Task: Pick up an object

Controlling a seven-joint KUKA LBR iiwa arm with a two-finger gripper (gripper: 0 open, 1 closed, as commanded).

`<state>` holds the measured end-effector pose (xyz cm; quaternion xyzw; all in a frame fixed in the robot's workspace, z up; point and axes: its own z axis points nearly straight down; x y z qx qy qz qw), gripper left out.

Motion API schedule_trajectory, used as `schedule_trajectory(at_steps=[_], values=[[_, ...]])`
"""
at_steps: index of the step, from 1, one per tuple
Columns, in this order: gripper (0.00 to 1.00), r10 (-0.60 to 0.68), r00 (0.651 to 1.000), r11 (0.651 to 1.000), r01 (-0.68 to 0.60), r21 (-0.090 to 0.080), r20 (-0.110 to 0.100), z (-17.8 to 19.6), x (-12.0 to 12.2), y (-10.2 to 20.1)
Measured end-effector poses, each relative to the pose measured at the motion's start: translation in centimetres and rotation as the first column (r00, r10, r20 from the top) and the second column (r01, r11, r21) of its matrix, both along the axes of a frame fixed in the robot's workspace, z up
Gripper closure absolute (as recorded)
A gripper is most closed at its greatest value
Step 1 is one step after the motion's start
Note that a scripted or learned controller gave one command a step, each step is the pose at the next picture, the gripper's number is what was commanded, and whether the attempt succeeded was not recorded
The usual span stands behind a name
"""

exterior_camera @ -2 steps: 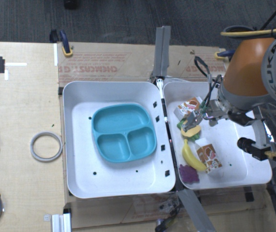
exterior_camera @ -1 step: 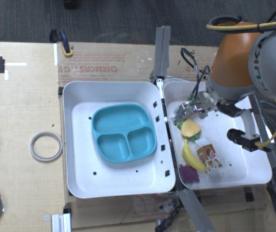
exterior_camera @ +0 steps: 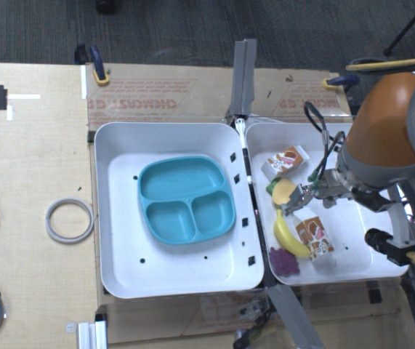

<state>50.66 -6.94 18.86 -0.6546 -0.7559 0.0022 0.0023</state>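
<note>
Right bin [exterior_camera: 360, 264] is holding one banana [exterior_camera: 288, 238], two snack cartons [exterior_camera: 285, 161], a yellow lemon-ish thing [exterior_camera: 283, 191] and purple grapes [exterior_camera: 285, 262], all crowding its nine o'clock wall. Gripper [exterior_camera: 292, 202] is hovering just over the banana's top; can't tell how wide its claw is. Left bin [exterior_camera: 113, 217] is carrying one smooth blue three-compartment tray [exterior_camera: 187, 199].

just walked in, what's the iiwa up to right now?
It's on a pick attempt in the right bin. The gripper is down among the items there, beside the yellow round piece and just above the banana. Nothing is visibly between its fingers. Two snack packets and a purple item also lie in that bin. The left bin holds a blue divided plate.
</note>
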Motion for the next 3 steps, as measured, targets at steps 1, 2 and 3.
schedule_trajectory(at_steps=[1, 2, 3], values=[[0.00, 0.042, 0.999, 0.999, -0.042, 0.001, 0.003, -7.8, -2.6, -2.6], [1.00, 0.036, 0.999, 0.999, -0.036, 0.002, 0.000, -7.2, -2.5, -2.7], [1.00, -0.133, 0.991, 0.991, 0.133, -0.002, 0.000, 2.5, 2.1, 3.7]])
